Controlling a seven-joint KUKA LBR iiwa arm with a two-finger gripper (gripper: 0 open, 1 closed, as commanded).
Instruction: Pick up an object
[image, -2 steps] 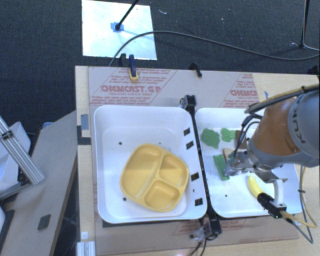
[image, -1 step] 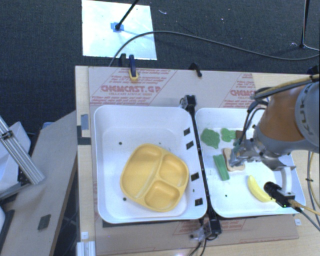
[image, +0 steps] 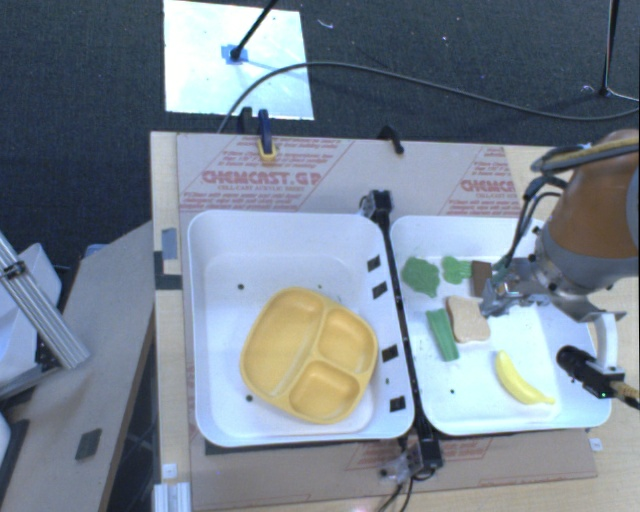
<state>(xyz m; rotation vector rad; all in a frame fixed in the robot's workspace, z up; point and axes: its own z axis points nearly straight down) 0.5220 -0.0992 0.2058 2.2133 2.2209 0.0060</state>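
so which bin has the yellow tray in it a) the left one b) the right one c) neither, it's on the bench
a, the yellow tray lies in the left bin, while the banana and other food pieces are in the right bin.

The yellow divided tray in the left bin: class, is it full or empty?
Empty. The yellow divided tray shows bare yellow in all three compartments; the toy food lies in the right bin.
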